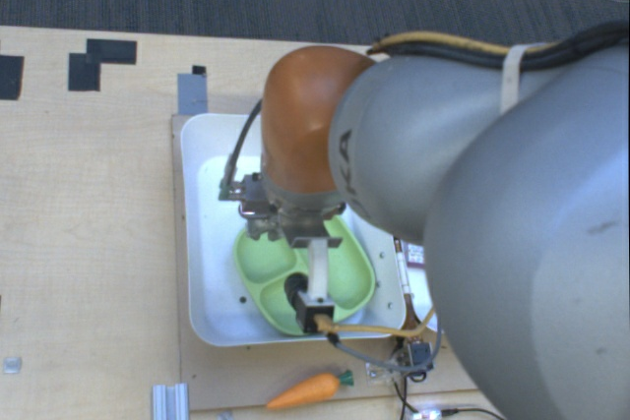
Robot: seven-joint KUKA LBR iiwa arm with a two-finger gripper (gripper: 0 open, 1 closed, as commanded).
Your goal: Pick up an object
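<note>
A pale wooden bench (89,241) is carrying a shallow white bin (212,310) near its middle. A carrot (307,391) is lying on the wood just beside the bin's near edge, close to some loose wires (409,364). Black patches (98,62), possibly tape, are sitting near the bench's far edge.

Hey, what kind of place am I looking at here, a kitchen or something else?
Probably a robotics lab bench, not a kitchen. A grey robot arm reaches over a shallow white bin holding a green divided plate, a toy carrot lies on the pale wooden bench, and loose wiring runs nearby.
</note>
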